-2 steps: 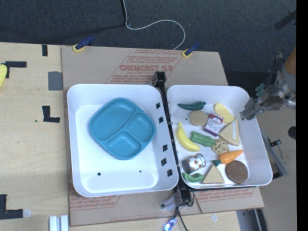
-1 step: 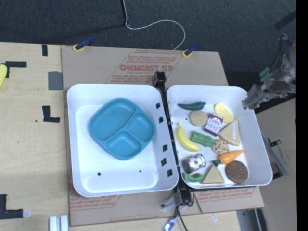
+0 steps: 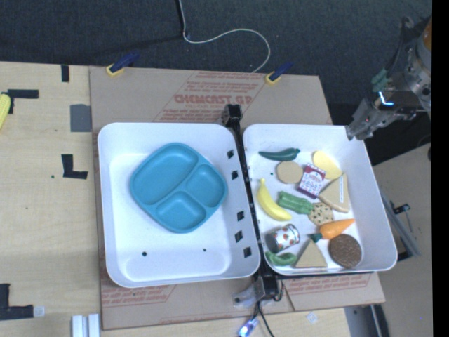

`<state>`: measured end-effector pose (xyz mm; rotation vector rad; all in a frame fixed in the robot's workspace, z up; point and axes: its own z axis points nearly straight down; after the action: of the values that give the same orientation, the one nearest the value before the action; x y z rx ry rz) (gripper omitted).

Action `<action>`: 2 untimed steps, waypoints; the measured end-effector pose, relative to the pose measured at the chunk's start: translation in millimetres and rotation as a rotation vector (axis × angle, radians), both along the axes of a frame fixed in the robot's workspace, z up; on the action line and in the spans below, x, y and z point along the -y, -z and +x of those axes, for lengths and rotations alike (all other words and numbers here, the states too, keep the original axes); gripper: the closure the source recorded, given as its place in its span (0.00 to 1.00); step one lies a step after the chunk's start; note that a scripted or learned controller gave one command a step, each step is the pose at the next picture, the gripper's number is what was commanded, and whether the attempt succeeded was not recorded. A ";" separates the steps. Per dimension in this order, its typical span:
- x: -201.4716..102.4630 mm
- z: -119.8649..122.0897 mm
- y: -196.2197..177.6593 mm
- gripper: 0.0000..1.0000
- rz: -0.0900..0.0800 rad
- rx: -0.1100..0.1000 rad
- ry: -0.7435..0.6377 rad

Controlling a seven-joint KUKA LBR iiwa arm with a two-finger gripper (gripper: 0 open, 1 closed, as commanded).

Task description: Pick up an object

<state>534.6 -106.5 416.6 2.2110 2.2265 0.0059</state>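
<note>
Objects for picking all sit in the right bin [image 3: 365, 161], lower right of the frame: a green chili pepper [image 3: 279, 154] at the top, a tan round cookie [image 3: 287, 172] under it, a yellow lemon-like piece [image 3: 325, 163] to its right, and a small red-and-white packet [image 3: 311, 181] between them. Banana [image 3: 269, 201] lies along the bin's left side, with a green pickle-like piece [image 3: 295, 203] just beside it. Wedge of cheese or bread [image 3: 337, 194] sits at mid right, a dotted cracker [image 3: 320, 213] touches its lower left, and an orange carrot [image 3: 335, 227] lies below that. Brown round patty [image 3: 345, 250] is in the lower right corner, a tan triangular slice [image 3: 311, 257] next to it, a small can [image 3: 283, 239] to the left, and a green leafy bit [image 3: 279, 258] at the bottom edge.

Left bin [image 3: 119, 258] holds a blue divided plate [image 3: 178, 187], tilted in the upper middle. Both bins rest on a cardboard sheet [image 3: 203, 93] on the bench [image 3: 42, 209]. A thin white cable [image 3: 224, 37] loops at the top of the frame.

Gripper [image 3: 359, 130] hangs at the upper right, just outside the right bin's top right corner, apart from all items. Nothing is between the fingers; can't tell how far open they are.
</note>
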 end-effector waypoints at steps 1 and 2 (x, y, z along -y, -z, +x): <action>10.6 -53.9 56.6 1.00 0.001 -0.014 0.010; -37.9 -50.6 -7.3 1.00 0.000 -0.003 0.002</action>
<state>484.0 -68.6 423.9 2.2145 2.2260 0.0026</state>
